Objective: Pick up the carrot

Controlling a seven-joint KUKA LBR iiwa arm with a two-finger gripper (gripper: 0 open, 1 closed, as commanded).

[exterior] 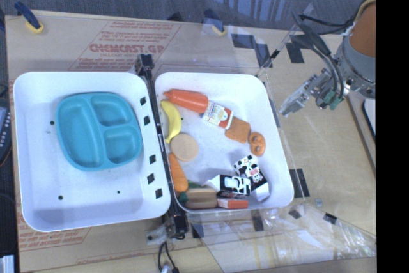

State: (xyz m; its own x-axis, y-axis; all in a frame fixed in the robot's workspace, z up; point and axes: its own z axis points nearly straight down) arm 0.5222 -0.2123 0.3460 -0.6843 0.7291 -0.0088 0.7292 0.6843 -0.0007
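Carrot point(178, 173) is lying in the right bin point(271, 113), hard against that bin's left wall toward the near corner — a small orange piece with its tip pointing away from the near edge. Just beyond it, a round tan disc point(185, 147) and a yellow banana point(170, 120) are sitting along the same wall. A longer orange sausage-like piece point(186, 99) is resting near the bin's far edge. Two black-and-white cartons point(245, 177) are crowding the near right corner. The left bin point(25, 137) is holding a blue divided plate point(99, 130). The gripper point(300, 99) is hovering outside the right bin, off its far right corner above the bench, well apart from the carrot — whether its jaws are apart or together cannot be told, and nothing is showing between them.
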